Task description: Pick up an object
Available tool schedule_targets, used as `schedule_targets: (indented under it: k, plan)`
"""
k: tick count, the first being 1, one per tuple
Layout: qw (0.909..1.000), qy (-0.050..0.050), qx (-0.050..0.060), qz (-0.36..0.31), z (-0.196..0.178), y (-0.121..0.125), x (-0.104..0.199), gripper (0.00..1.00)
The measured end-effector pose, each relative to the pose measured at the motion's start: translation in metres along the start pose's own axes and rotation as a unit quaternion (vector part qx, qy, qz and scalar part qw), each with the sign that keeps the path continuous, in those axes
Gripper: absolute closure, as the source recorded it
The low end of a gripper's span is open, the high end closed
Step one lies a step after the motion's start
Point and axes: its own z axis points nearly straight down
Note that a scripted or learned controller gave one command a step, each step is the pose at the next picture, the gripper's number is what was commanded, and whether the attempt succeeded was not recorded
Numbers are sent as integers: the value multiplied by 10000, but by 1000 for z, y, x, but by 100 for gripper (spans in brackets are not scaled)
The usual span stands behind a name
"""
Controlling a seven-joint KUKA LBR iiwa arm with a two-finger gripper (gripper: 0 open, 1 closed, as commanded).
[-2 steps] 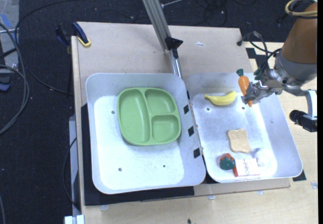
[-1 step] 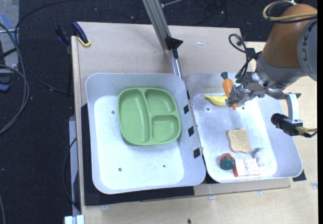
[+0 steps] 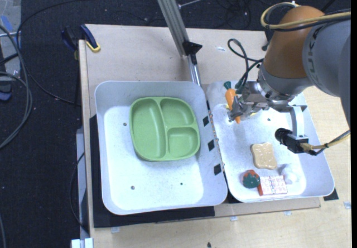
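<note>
An orange toy carrot (image 3: pixel 230 96) with a green top lies at the far left corner of the right bin (image 3: pixel 312 146). My gripper (image 3: pixel 240 108) is down right on top of it and covers its middle, so orange shows both above and below the gripper's tip. A slice of toast (image 3: pixel 263 156) lies in the middle of the same bin. Near that bin's front edge are a red and green toy (image 3: pixel 250 179), a red and white box (image 3: pixel 273 185) and a small white object (image 3: pixel 290 174).
A green divided plate (image 3: pixel 165 128) sits in the left bin (image 3: pixel 120 185). A slanted metal pole (image 3: pixel 170 9) comes down to the bins' far edge. The arm's black cable and a bracket (image 3: pixel 295 141) hang over the right bin's right side.
</note>
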Motion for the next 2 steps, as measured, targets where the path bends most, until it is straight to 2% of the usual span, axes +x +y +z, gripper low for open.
schedule_targets:
  k: [2]
  plan:
    - [10000, 1, -16, -3, -23, -10, 115, 100]
